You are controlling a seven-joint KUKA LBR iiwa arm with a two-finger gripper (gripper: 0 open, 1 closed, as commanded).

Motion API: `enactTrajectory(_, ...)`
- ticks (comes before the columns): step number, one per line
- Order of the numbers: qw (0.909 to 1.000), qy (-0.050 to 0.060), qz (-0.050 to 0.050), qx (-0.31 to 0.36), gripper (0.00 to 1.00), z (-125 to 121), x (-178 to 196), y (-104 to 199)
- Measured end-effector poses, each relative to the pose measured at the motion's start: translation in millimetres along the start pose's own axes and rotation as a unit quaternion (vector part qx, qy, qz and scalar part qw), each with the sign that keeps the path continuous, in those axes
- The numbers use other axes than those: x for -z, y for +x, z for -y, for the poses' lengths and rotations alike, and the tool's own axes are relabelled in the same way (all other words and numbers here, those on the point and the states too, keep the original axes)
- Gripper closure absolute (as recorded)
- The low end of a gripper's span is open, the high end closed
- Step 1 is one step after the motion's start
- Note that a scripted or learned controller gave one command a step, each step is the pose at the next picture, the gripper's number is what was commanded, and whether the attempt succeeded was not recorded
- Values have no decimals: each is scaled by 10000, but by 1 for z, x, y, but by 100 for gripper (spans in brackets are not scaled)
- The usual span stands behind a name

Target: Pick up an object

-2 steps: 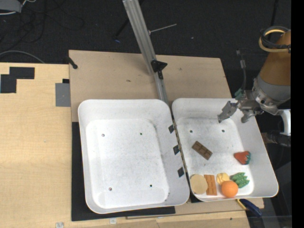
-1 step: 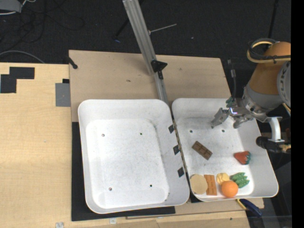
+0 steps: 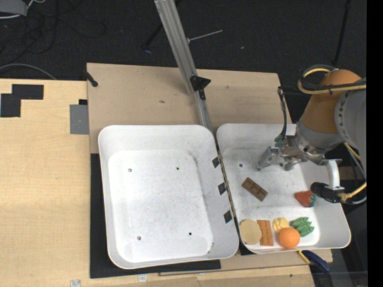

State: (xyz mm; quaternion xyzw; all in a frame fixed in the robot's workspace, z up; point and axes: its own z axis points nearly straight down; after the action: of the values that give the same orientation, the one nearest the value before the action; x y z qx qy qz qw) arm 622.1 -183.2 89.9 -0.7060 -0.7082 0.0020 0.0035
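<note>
Two shallow white bins sit side by side on my desk (image 3: 54,160). The left bin (image 3: 158,193) shows only its speckled floor. The right bin (image 3: 263,139) carries the goods: a brown chocolate-like bar (image 3: 254,189) lies tilted near its middle, a red piece (image 3: 305,198) rests toward its right wall, and along the near edge cluster a round tan biscuit (image 3: 250,231), an orange-brown wafer (image 3: 265,232), a small yellow piece (image 3: 280,223), an orange ball (image 3: 289,238) and a green leafy piece (image 3: 303,225).

My jaws (image 3: 276,158) hang over the upper part of the right bin, reaching in from the right below my orange-banded wrist. The brown bar lies just below and left of them, apart from them; the red piece is to their lower right; the near-edge cluster is well apart. Whether my jaws are parted or closed cannot be told from this angle, and nothing shows between them.
</note>
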Motion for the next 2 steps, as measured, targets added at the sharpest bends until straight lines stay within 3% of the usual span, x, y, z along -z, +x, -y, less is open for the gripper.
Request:
enactTrajectory(1, 10000, -23, 5, -3, 100, -1, 13, -1)
enactTrajectory(2, 10000, -59, 20, -24, 100, -4, 74, -9)
